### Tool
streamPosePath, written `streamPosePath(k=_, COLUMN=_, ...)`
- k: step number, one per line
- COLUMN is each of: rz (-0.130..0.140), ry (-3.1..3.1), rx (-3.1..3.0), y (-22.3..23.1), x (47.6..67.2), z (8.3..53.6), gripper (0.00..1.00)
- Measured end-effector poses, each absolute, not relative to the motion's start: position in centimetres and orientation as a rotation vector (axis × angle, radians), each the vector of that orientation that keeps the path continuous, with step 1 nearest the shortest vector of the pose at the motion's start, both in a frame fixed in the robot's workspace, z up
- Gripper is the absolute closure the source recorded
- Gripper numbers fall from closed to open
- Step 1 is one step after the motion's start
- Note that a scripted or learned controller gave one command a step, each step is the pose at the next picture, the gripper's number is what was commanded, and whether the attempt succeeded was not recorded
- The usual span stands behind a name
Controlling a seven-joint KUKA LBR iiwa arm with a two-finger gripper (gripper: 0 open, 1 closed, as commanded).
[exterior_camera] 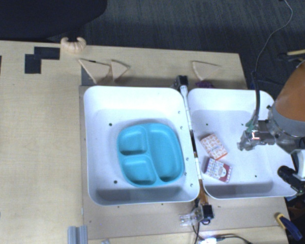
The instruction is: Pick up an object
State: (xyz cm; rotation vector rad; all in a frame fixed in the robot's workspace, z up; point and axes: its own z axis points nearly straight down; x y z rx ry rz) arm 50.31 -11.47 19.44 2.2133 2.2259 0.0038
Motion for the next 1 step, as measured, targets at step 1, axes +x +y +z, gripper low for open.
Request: streamPosePath(k=1, rz=0.004, ry=2.226, rx=2.213, y=-10.79, x=50.49, z=21.9, gripper=1.0)
